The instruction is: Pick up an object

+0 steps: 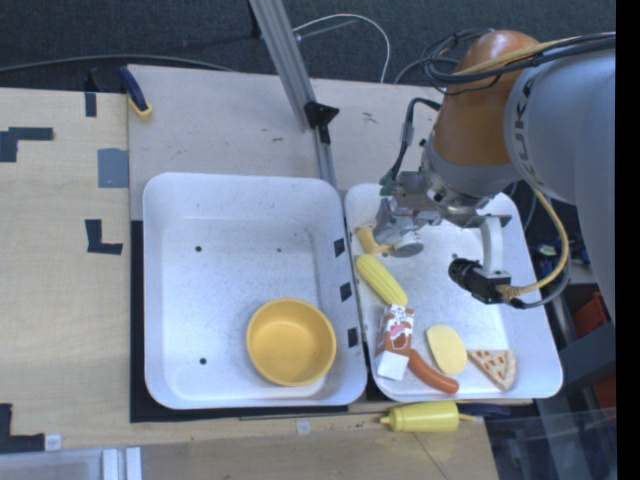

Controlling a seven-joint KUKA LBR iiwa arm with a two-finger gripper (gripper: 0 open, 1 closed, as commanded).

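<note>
One carton (397, 330) – its label unreadable – beside corn (381, 278).

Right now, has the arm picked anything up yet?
Not yet, as far as I can see. The gripper hangs low in the right bin, just above the corn. The corn, hotdog and pizza lie in the bin. Grasping and lifting remain.

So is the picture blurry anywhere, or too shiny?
Camera view: slightly soft all over, the corn cob and pizza slice lack fine detail; even lighting, the white bins look bright but not glaring; soft shadow under the yellow bowl; small highlight on the arm's orange band.
</note>
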